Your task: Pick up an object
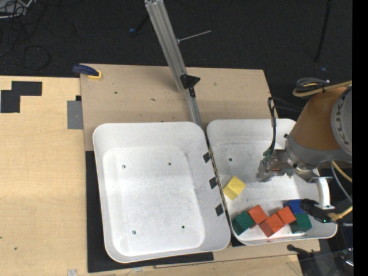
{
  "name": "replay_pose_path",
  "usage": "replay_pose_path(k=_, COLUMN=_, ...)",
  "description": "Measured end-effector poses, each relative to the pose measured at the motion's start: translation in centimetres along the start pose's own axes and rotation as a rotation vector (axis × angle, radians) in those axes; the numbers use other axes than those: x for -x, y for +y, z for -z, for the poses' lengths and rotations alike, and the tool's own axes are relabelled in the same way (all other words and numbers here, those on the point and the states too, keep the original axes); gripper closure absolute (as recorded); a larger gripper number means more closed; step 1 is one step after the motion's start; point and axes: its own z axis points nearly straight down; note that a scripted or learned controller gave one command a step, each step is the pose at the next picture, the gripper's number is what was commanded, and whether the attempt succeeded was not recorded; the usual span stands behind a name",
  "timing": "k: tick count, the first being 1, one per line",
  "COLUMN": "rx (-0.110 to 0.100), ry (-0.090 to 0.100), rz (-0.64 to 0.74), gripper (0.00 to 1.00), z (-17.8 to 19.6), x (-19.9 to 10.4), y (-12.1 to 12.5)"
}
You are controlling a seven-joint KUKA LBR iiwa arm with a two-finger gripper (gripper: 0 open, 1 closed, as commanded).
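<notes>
Over right bin point(247, 132): pincer point(269, 171), opening cannot tell; yellow block point(234, 187) lies near, down-left of it.

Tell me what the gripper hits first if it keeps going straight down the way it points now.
Most likely bare floor of the right bin. The gripper points down with no block beneath it; the yellow block lies off to its lower left. One slanted view leaves depth uncertain.

Dark floor point(241, 27) across top of frame, cables point(23, 45) at upper left. Tan bench point(144, 94) at centre; pale wood surface point(34, 171) at left. Aluminium rail point(169, 45) slants down from top centre.
</notes>
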Motion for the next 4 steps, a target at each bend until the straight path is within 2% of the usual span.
replay_pose_path(k=2, rx=-0.006, ry=0.001, rz=0.01, gripper=1.0, z=8.8, x=0.7, y=0.9)
replay_pose_path(k=3, rx=-0.008, ry=0.001, rz=0.011, gripper=1.0, z=10.8, x=0.8, y=0.9)
replay_pose_path(k=4, rx=-0.012, ry=0.004, rz=0.013, gripper=1.0, z=9.8, x=-4.3, y=0.9)
